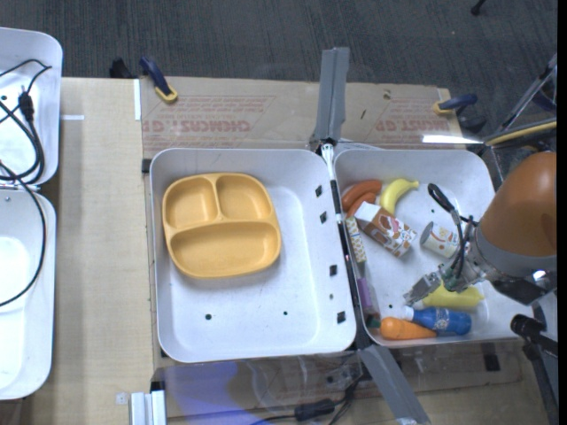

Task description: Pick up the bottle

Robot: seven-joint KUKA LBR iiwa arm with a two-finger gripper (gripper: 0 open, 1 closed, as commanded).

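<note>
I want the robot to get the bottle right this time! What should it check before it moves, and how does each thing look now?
1. Blue plastic bottle in sight in the right white bin: ok.
2. Gripper near the bottle: ok, just above-left of it.
3. Bottle between the fingers: not ok.
4. Room around the bottle: not ok; orange toy carrot and yellow item crowd it.
5. Fingers open: cannot tell.

Dark grey carpet floor (266,16) beyond a light wood bench (97,193) with clamped cardboard sheet (239,113).
</note>
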